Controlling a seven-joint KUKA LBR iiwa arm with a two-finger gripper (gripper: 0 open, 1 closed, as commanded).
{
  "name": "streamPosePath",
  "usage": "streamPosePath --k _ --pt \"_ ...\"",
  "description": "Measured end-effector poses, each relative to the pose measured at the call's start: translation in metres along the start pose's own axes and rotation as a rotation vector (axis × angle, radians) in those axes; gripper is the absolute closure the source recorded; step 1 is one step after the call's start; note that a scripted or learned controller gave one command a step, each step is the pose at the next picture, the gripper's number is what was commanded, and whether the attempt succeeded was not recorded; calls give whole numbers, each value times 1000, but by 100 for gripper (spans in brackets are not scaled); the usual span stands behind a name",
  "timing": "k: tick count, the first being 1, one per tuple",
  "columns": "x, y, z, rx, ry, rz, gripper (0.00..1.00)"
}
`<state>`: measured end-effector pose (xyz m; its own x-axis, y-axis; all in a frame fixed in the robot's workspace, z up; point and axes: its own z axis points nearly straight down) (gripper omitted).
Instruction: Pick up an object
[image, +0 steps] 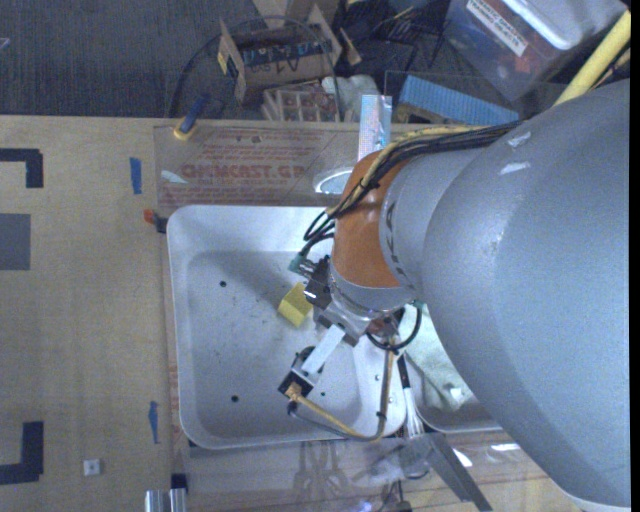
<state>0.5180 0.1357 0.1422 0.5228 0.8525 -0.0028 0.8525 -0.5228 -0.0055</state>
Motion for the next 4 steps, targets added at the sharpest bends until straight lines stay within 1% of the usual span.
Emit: streamPosePath --k 1,2,3,4 --pt "-2 -2 -2 0 0 -51 100" --pt "10 -53 -11 0 0 -39 100" --pt "27 15 52 -3 7 -324 100" --pt "-4 23 -9 -8 0 -1051 100"
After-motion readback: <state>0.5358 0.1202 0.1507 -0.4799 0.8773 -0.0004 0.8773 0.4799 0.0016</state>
